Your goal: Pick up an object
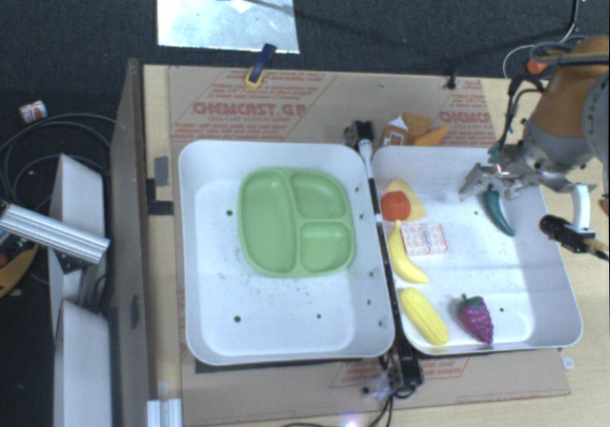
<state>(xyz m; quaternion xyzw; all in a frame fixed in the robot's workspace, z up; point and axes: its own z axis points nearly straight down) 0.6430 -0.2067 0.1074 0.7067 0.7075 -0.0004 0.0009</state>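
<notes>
My gripper (498, 189) is hanging over the right bin (543, 273), up around 1 o'clock of that tray, with the grey wrist and orange band coming in from 3 o'clock. There's a dark green, curved, pepper-shaped thing (499, 213) right under the metal fingers. Its top end sits up in between them, so it looks pinched, but honestly I cannot tell if the fingers are actually closed on it or just straddling it. The angle is too slanted and the parts are small.

Rest of the right bin: a red tomato-looking ball (395, 206) at about 10 o'clock, touching a pale yellow wedge behind it. Just below that is a flat, printed little card or packet (424, 239), pinkish with a white border. A smooth plastic banana (406, 259) curves along the left wall at 9 o'clock, and a bumpy yellow corn cob (423, 315) lies at 7 o'clock. Beside it at 6 o'clock is a knobbly purple grape bunch (477, 318) with a green stem.

The left bin (214, 320) holds a matte light green divided plate (294, 222), rounded square shape, one long compartment and two smaller ones, sitting about dead centre.

Both bins are glossy white plastic with shallow walls, sitting on brown printed cardboard (286, 101).
</notes>
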